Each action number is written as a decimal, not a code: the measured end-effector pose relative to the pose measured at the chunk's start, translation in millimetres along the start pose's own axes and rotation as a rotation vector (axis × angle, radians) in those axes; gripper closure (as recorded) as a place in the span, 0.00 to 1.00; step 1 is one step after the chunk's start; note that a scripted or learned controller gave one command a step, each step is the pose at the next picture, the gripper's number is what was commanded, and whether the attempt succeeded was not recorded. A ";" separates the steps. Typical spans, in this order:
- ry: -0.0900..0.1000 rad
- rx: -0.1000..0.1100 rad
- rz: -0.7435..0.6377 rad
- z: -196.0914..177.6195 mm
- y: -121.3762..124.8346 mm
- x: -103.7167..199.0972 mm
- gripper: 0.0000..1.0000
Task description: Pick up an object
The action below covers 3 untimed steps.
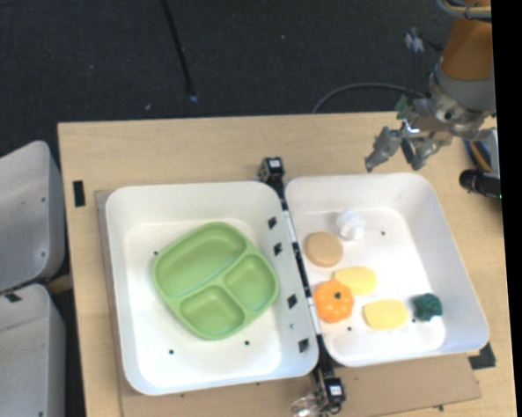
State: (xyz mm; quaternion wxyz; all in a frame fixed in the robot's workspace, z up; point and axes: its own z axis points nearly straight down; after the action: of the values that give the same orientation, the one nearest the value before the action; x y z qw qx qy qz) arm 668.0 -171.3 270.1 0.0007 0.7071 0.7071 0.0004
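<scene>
The arm (464,45) is reaching in at the upper right of the frame, its orange band showing above the grey wrist. The gripper (399,151) is hanging over the bare bench (196,150) just above the top edge of the right bin (448,236), near the bin's upper right corner. Its two fingers are pointing down and standing apart, and nothing is sitting between them.

In the right bin, toward the middle right of the frame, several small things are lying close together. A white piece (350,225) is resting uppermost, just beside a round tan disc (323,249). Below those, a yellow piece (356,280) is lying next to an orange pumpkin (334,302), which is sitting close to the bin's left wall. A second yellow piece (385,314) is lying lower right, with a dark green lump (427,306) just beside it.

In the left bin (123,256), a green divided plate (215,279) is lying tilted across the centre.
</scene>
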 end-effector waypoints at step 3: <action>-0.001 0.005 0.005 151.4 -3.7 -21.7 0.00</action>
State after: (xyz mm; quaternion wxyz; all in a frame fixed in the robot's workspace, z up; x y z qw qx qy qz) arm 664.5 -193.0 118.6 -0.0005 0.7090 0.7052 -0.0017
